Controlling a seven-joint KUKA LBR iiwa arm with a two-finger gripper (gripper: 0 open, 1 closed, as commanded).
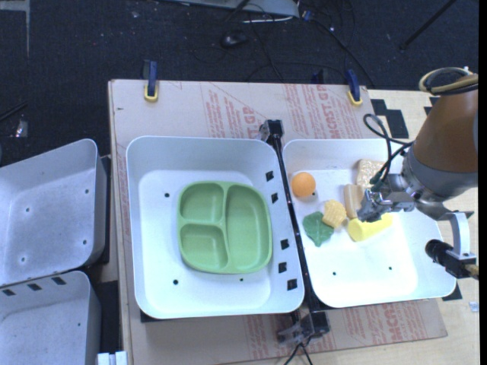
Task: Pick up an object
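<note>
Camera view, as I see it remotely: the gripper (371, 207) sits low in the right bin (396, 284), directly over the upper edge of a yellow block (368, 228); whether it grips the block I cannot tell. Beside it lie a corn cob (334, 213), a green leaf piece (318, 228) and an orange ball (303, 185). A green divided plate (225, 227) rests in the left bin (152, 280)

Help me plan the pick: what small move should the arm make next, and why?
Probably a short descent straight onto the yellow block. The tool sits at its upper edge in the right bin, with the corn piece and green leaf close to its left, so drifting sideways risks nudging them.
</note>
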